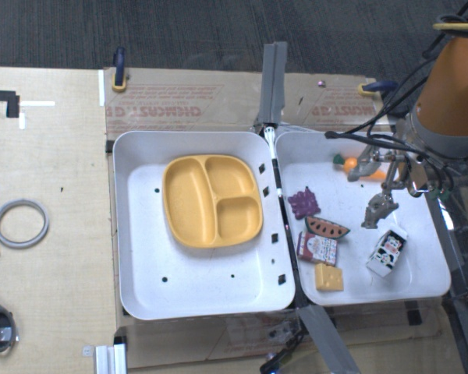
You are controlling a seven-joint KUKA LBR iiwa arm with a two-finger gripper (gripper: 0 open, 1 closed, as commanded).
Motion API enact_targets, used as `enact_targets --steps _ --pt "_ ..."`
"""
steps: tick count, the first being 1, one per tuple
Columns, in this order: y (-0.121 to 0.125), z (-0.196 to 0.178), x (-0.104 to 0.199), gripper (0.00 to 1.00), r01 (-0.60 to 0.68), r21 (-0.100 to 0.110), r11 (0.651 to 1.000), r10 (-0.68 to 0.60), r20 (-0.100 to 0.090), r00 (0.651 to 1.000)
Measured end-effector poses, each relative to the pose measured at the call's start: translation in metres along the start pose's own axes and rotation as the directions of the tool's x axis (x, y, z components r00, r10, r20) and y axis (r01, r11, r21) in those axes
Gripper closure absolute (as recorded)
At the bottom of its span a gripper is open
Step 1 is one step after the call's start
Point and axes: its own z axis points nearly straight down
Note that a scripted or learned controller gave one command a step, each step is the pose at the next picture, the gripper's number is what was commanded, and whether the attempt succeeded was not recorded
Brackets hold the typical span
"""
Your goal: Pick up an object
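Camera view shows me the desk (47, 154) from above, with two white bins side by side. In the left bin (140, 279) I see a yellow plate (213, 201) with three parts. It lies flat near the middle of that bin.

The right bin (421, 283) has the small things I could pick. A purple toy (303, 202) sits close to the wall between the bins. Just below it is a watermelon slice (327, 227), and right under that is a little red and white packet (317, 248). A yellow cheese block (328, 277) lies near the front edge of the bin. A small white carton with black spots (386, 253) lies tilted toward the right side. An orange thing with a green bit (348, 163) sits near the back wall, partly hidden by the arm.

My arm (452, 84) comes in from the right, with its orange part up high. The gripper (380, 209) hangs over the right bin, just above the white carton and to the right of the watermelon slice. I can see nothing held in it. I cannot tell how far its fingers are apart, because they look like one grey lump from here.

A grey ring (19, 223) lies on the desk at the far left
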Motion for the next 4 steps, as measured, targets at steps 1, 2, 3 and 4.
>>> enact_targets --steps 1,2,3,4 --pt "-0.092 -0.003 0.029 0.0 0.25 0.0 0.968 -0.25 0.001 0.968" --pt "-0.121 -0.025 -0.088 0.0 0.313 0.0 0.95 -0.313 0.003 0.95" --pt "-0.121 -0.025 -0.088 0.0 0.314 0.0 0.95 -0.314 0.003 0.95" --pt "-0.119 0.005 -0.121 0.0 0.128 0.0 0.992 -0.128 0.004 0.992"
